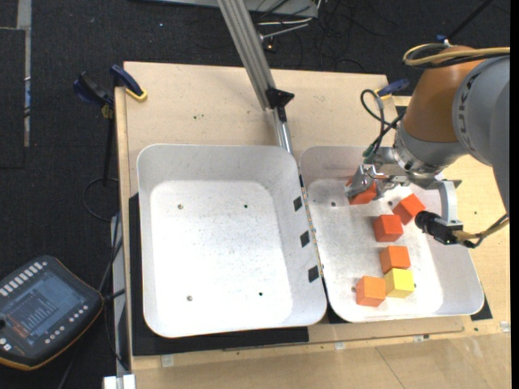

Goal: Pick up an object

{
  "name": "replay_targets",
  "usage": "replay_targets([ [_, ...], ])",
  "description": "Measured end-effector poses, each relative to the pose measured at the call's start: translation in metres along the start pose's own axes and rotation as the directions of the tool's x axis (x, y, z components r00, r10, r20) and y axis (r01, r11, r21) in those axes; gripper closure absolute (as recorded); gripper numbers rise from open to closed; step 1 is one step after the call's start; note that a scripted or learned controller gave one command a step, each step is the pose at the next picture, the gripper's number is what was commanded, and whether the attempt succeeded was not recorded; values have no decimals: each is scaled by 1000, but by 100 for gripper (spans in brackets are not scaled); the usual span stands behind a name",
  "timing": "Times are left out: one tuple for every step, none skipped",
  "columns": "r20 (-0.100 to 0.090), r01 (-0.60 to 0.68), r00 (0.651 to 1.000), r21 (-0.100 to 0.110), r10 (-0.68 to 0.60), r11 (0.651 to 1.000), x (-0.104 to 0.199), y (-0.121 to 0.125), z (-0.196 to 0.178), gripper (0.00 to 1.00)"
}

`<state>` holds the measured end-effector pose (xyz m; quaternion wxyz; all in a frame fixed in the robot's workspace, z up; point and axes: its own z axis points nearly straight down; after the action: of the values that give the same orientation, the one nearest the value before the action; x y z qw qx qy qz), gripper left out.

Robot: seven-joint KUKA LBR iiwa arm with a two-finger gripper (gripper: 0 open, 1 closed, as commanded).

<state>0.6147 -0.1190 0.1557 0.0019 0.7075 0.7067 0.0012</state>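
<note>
Nearest the camera, at five o'clock in the right bin (pixel 454 298), an orange cube (pixel 371 290) touches a yellow one (pixel 401 282), three more orange blocks trail toward one o'clock, and beyond them the gripper (pixel 366 186) seems clamped on an orange block (pixel 362 192), the lift apparently begun, nothing crowding it.

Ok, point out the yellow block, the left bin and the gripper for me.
yellow block (pixel 401 283): camera view, on its top face.
left bin (pixel 212 156): camera view, on its far rim.
gripper (pixel 365 183): camera view, at its tip, over the right bin's far end.
</note>
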Motion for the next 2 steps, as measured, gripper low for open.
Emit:
replay_targets([
  [0, 3, 1000, -1, -3, 1000, 1, 2, -43, 100],
  [1, 4, 1000, -2, -4, 1000, 1, 3, -96, 100],
])
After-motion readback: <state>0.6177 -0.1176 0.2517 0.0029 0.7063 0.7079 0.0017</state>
